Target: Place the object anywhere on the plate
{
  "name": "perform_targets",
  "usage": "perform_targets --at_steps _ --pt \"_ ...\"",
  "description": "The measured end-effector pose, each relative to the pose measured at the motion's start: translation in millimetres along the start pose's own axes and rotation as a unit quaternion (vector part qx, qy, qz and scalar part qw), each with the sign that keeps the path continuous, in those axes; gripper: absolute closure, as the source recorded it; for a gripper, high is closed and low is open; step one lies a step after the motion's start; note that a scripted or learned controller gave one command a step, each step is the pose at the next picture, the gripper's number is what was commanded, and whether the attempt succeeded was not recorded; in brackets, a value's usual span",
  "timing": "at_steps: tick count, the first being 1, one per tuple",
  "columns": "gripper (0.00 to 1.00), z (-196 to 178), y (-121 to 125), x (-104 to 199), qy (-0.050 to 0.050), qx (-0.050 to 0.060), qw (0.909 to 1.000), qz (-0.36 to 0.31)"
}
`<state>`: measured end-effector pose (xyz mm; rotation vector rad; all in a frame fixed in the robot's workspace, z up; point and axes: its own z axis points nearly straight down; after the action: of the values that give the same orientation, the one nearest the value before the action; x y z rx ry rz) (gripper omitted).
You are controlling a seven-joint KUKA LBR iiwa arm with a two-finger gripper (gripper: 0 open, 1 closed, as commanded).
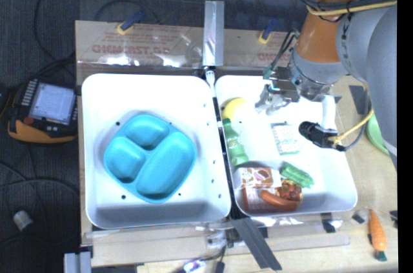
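Note:
A blue plate [150, 157] with three compartments lies in the left bin [97, 97]. The right bin [335, 168] holds a yellow fruit [232, 107], a green bottle [235, 144], a small pale green packet [286, 138], a green leafy piece [297, 174] and a printed food pack [263, 177] with a reddish sausage [279, 199] on it. My gripper [273, 101] hangs over the far part of the right bin, just right of the yellow fruit. Its fingers stand open with nothing between them.
The grey arm with its orange band [326, 26] reaches in over the right bin's far right corner. A black cable end [316, 133] hangs beside the packet. A metal divider [213, 33] stands between the bins at the back. An orange tool [378, 234] lies outside at the lower right.

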<state>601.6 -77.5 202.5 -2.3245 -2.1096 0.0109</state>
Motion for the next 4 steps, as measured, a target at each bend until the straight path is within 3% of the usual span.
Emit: perform_targets --at_steps 1,2,3,4 --pt "1.0 23.4 -80.0 38.9 0.001 0.001 0.9998 0.021" --pt "1.0 15.9 -81.1 130.6 0.0 0.001 0.9976 0.069" --pt "1.0 45.2 -76.2 194.5 0.0 0.002 0.9918 0.127" --pt "0.0 45.2 -76.1 194.4 -0.001 0.002 0.9918 0.128"
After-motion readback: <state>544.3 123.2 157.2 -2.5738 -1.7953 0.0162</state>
